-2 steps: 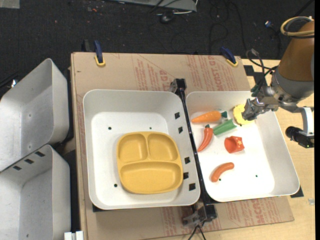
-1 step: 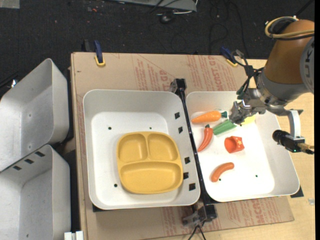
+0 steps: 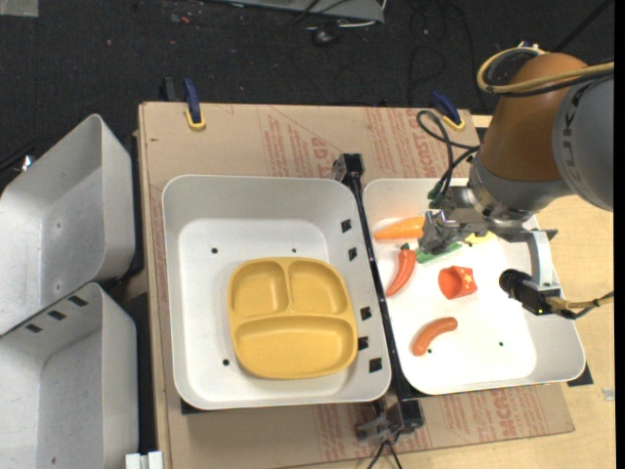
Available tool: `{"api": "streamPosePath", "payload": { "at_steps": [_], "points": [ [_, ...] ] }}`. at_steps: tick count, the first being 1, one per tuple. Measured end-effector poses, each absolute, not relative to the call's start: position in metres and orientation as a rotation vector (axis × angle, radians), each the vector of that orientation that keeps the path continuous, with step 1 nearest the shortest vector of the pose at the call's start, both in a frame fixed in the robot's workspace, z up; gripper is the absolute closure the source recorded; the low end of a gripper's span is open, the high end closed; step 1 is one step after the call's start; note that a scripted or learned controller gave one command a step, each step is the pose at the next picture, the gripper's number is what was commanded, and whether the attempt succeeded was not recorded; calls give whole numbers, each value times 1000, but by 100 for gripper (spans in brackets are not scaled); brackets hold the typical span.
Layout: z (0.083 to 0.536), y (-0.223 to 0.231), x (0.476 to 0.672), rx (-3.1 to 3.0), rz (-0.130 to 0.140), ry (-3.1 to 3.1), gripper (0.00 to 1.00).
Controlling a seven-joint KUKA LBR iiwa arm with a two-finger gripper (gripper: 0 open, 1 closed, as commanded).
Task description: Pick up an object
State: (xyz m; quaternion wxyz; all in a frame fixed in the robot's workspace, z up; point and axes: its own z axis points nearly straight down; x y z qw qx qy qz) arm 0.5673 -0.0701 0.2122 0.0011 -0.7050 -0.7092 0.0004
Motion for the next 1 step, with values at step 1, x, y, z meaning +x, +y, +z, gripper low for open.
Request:
{"api": "streamPosePath", "payload": {
  "at_steps": [1],
  "points": [
    [215,-26,559,-2213,1,-2227,100]
  ]
}}
